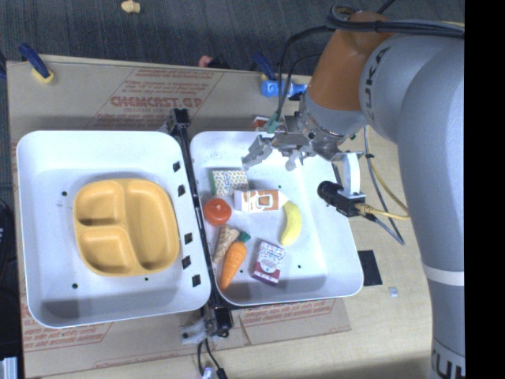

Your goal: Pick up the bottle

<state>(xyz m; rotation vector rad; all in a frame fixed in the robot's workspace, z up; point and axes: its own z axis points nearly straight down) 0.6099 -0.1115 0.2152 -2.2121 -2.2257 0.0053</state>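
Observation:
A small white container with an orange label, the likeliest bottle, lies on its side in the middle of the right bin. My gripper hangs over the bin's back part, just above and behind the bottle. Its fingers are spread apart with nothing between them, and they are not touching the bottle. The grey arm with its orange band reaches in from the upper right.
Around the bottle lie a green patterned packet, a red tomato, a banana, a carrot and a red-and-white pouch. The left bin holds a yellow divided tray. A black cable plug hangs off the wrist.

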